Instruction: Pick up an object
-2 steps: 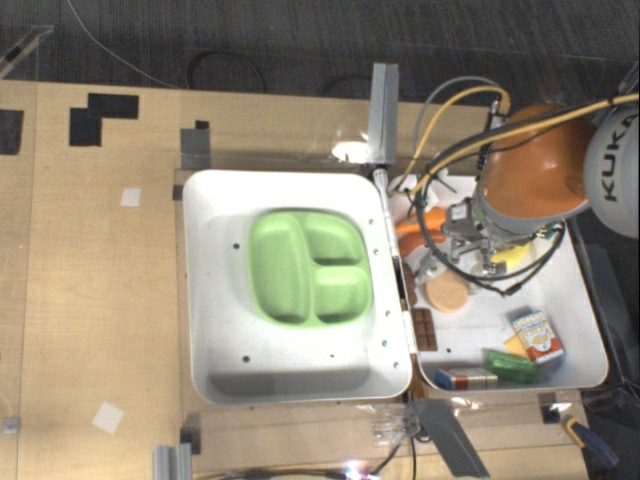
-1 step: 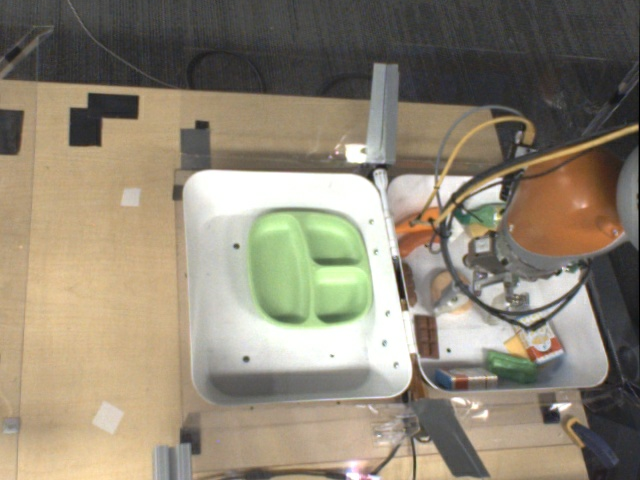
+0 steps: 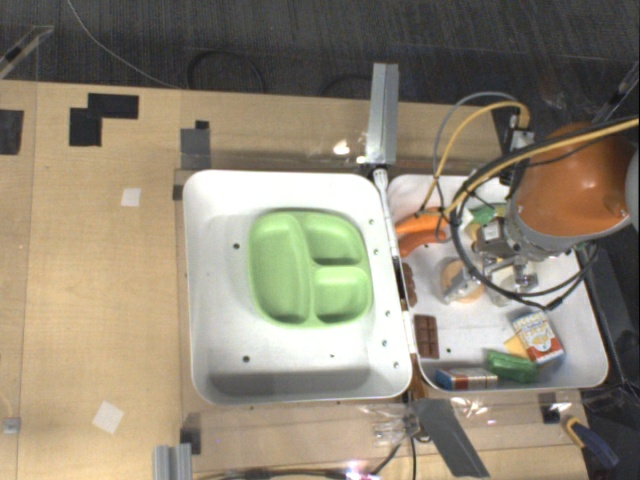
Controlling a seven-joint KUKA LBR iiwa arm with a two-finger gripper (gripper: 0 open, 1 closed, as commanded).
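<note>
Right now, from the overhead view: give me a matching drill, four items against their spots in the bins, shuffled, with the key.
Items:
1. green divided tray
2. orange carrot-shaped piece
3. small carton
4. brown chocolate bar

Places:
A. right bin, near-right area, beside a green object
B. middle of the left bin
C. right bin, along its left wall near the front
D. right bin, far-left area, left of the arm's wrist

Pairs: 1-B, 2-D, 3-A, 4-C
</note>
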